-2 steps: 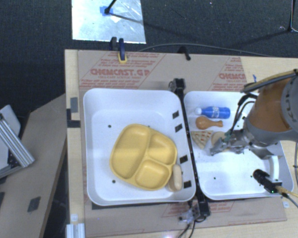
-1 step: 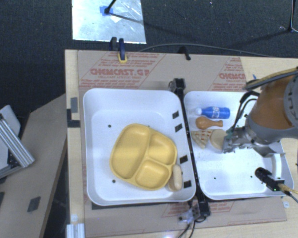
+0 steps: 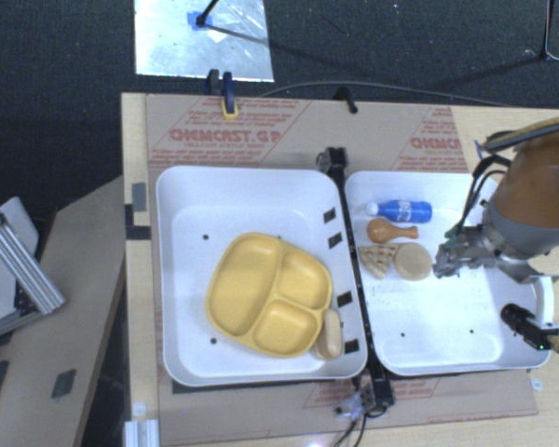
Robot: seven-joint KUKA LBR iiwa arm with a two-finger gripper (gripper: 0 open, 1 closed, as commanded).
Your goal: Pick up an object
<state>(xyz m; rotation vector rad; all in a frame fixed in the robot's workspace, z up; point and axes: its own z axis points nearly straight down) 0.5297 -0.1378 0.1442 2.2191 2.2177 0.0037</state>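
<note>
Hovering hand [image 3: 450, 258] beside round cookie [image 3: 413, 263] in right bin [image 3: 447, 343].

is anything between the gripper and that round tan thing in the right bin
Nothing visible stands between them. The gripper sits just right of the round tan piece in the right bin, with bare bin floor between. The waffle-like piece, drumstick and blue bottle lie on its far side or behind it.

1. The grey KUKA arm with its orange band [image 3: 538, 189] reaches in from the right edge of the camera view.
2. Its wrist bends down and leftward.
3. The dark two-finger gripper [image 3: 444, 261] hangs low at the arm's left end, its tip pointing left.
</note>
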